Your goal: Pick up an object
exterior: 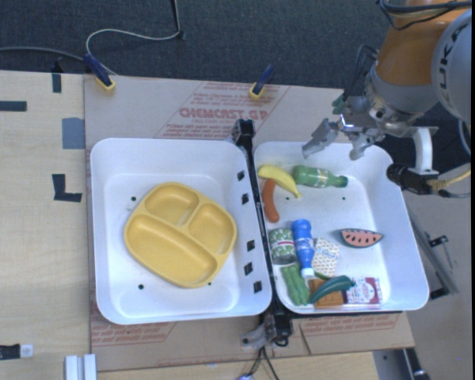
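The green bottle (320,177) lies on its side near the far wall of the right bin (396,236), just beside the banana (279,180). The tool (338,140) hovers above it, fingers spread and gripping nothing. Best to come straight down across the bottle's narrow width — clear of the banana — before closing

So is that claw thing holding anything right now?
Gripper: jaws open, holding nothing, above the far edge of the right bin.
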Robot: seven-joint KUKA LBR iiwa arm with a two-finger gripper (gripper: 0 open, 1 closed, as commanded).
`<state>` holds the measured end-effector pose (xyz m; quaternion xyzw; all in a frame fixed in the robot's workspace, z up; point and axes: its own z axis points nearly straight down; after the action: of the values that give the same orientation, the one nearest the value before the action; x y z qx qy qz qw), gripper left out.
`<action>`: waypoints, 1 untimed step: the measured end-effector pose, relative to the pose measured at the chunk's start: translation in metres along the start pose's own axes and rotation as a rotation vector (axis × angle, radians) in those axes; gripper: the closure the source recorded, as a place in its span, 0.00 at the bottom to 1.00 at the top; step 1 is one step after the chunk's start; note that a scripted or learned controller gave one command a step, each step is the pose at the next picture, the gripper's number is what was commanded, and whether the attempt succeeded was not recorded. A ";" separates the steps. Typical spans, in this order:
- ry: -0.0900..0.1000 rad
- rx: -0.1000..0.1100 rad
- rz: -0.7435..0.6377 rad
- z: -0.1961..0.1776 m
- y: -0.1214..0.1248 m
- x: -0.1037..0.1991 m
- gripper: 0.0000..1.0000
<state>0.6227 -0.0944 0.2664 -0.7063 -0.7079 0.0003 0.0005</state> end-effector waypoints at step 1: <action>-0.001 0.002 0.002 0.086 -0.013 -0.012 0.00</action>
<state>0.6093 -0.1065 0.1799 -0.7069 -0.7073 0.0012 0.0010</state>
